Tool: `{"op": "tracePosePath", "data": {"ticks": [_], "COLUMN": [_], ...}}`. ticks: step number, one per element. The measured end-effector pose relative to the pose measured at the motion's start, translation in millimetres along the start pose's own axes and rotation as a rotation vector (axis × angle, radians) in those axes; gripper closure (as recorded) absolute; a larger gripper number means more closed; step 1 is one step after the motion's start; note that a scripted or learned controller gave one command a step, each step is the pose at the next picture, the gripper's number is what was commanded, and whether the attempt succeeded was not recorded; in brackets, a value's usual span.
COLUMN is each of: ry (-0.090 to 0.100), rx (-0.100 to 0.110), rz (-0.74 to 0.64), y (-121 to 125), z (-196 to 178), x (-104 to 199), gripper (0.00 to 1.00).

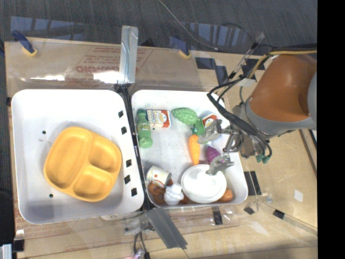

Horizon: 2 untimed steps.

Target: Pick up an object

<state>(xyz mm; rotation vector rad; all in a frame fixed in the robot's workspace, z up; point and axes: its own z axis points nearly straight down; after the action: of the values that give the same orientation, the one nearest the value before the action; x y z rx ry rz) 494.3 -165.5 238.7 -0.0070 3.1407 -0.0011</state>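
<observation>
Cardboard covers the bench (81, 63) beneath two white bins set side by side, with dark carpet beyond the far edge. Inside the right bin (178, 99), along its right wall, the gripper (215, 147) hangs low over the toys; its two metal fingers stand apart, one near the carrot's top and one reaching down to the white bowl's rim, and nothing sits between them. Just beside the gripper on its left lies the orange carrot (193, 148), and right under it a small purple piece (212, 154). The white bowl (204, 183) rests in front of the gripper, touching the lower finger. Farther from the gripper, toward the bin's back, are a green leafy toy (186, 115), a small carton (158, 118) and a green bottle (144, 134) along the left wall. A small cup (157, 175) and a white lump (173, 193) lie left of the bowl. The left bin (32, 107) holds a yellow divided tray (82, 162).
</observation>
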Motion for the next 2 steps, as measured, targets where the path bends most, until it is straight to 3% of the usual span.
{"op": "tracePosePath", "data": {"ticks": [1,2], "ry": [0.005,-0.002], "rx": [-0.002,0.0], "rz": [0.097,0.007], "y": [-3,-19], "z": [130,146], "x": [-29,-80], "gripper": [0.0,0.0]}}
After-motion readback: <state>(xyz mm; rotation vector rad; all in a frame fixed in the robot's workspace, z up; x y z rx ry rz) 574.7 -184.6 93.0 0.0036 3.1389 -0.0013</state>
